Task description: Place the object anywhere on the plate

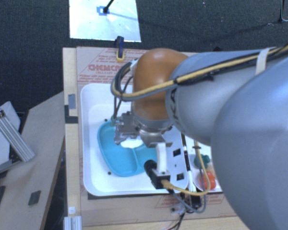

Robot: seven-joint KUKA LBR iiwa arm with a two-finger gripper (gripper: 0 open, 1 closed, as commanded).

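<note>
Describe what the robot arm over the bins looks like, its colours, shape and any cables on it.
The arm is thick, rounded and grey, with a glossy orange band bulging above the wrist. Yellow and black cables run along its upper side, held by a pale strap, and loop around the orange section. Below sits a metallic grey wrist block, and a white bracket carries a black connector with more wiring.

This looks like a robotics lab: a cabled grey arm [230, 104] over a white bin [93, 128] on a cardboard-lined bench [93, 66], aluminium framing [9, 131] off to its side.
</note>
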